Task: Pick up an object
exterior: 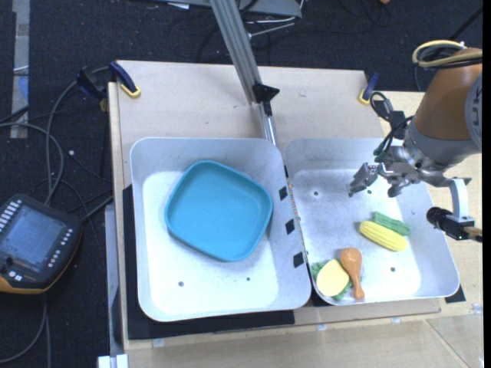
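Observation:
My gripper hangs over the upper middle of the right bin, its two fingers spread apart with nothing between them. A yellow corn cob with a green husk lies below and slightly right of the gripper. At the bin's front sit an orange drumstick-shaped toy and a yellow round piece with a green leaf, touching each other.
A light blue square plate lies tilted in the left bin. A slanted metal pole reaches down to the divide between the bins. A teach pendant lies on the floor at the left.

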Tool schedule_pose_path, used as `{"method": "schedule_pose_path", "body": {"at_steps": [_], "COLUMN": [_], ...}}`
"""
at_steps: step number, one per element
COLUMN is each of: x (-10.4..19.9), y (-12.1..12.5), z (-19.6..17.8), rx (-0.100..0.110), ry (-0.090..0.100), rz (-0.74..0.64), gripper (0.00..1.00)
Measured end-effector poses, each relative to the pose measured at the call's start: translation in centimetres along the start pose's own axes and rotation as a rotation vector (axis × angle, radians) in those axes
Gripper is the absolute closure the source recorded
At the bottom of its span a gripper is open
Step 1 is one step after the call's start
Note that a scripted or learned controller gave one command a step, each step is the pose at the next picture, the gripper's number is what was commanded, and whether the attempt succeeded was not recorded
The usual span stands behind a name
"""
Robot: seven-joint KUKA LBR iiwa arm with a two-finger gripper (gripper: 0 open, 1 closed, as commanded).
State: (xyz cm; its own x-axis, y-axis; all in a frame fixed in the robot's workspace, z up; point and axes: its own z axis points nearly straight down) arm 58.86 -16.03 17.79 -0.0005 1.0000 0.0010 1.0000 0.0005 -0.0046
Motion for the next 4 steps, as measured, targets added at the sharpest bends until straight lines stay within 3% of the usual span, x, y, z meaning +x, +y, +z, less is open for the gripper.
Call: {"method": "schedule_pose_path", "body": {"at_steps": [1, 2, 4], "x": [0.5, 0.4, 0.6], "y": [0.4, 0.5, 1.5], "z": [4.5, 3.2, -5.7], "rx": [-0.001, -0.005, -0.008], "ry": [0.0, -0.001, -0.002], "rz": [0.0, 0.001, 0.0], "gripper": [0.0, 1.0, 1.0]}}
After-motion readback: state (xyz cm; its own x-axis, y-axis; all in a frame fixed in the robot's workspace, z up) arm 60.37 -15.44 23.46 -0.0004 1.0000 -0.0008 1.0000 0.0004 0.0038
